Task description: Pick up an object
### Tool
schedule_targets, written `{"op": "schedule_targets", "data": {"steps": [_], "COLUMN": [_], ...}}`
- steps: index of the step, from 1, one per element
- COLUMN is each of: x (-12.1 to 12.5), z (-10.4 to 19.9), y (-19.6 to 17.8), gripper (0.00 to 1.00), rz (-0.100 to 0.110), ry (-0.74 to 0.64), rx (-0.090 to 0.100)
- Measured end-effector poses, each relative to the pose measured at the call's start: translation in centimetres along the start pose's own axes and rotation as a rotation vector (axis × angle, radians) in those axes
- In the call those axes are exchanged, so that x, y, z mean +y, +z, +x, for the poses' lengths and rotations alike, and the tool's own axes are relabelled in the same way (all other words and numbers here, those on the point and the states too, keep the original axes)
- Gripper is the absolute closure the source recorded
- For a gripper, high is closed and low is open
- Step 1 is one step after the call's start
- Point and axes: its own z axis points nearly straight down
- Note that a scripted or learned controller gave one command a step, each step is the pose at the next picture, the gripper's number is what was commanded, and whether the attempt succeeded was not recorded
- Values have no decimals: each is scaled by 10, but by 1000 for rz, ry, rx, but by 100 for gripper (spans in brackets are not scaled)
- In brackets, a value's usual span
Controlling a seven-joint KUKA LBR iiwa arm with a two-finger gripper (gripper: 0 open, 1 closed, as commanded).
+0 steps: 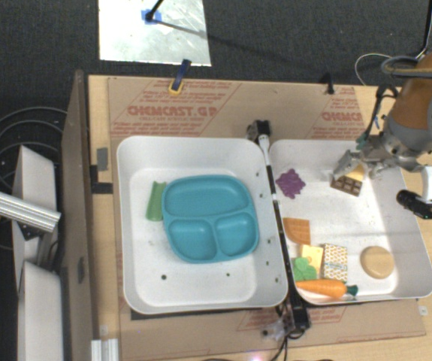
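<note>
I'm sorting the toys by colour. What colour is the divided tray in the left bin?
Teal blue; the divided tray shows best in the camera view.

A brown cardboard sheet (200, 105) with red lettering covers the bench beneath both bins. A yellow-and-blue clamp (178, 80) sits at the sheet's far edge. Beyond it, a reflective square panel (154, 21) lies on dark carpet (28, 43), with a small blue piece (152, 16) near its centre. Black cables (9, 138) coil on the floor left of the bench. A metal bar (16, 207) and a white frame (35, 201) stand at the left edge.
</note>
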Motion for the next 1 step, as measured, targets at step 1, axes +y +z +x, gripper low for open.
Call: {"op": "schedule_targets", "data": {"steps": [1], "x": [2], "z": [12], "y": [14], "gripper": [0], "rz": [-4], "ry": [0], "rx": [-1]}}
